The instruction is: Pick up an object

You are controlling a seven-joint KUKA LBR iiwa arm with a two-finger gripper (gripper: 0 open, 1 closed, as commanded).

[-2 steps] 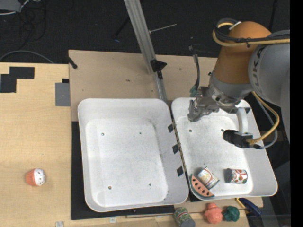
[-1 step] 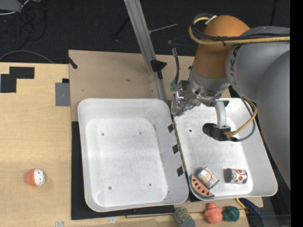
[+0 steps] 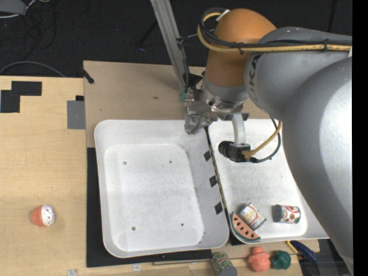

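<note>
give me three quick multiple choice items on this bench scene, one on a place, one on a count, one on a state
1. Where does the watermelon slice lie?
A. far corner of the left bin
B. near corner of the right bin
C. on the bench left of the bins

2. How many small cans lie in the right bin?
A. two
B. none
C. four

3. How is the red-labelled can posed?
A. upright
B. on its side
C. stacked on the other can

Answers: 1 B, it sits against the right bin's near rim by the divider. 2 A, the red-labelled can and a tilted can beside the slice. 3 B, its dark end faces left.
</note>
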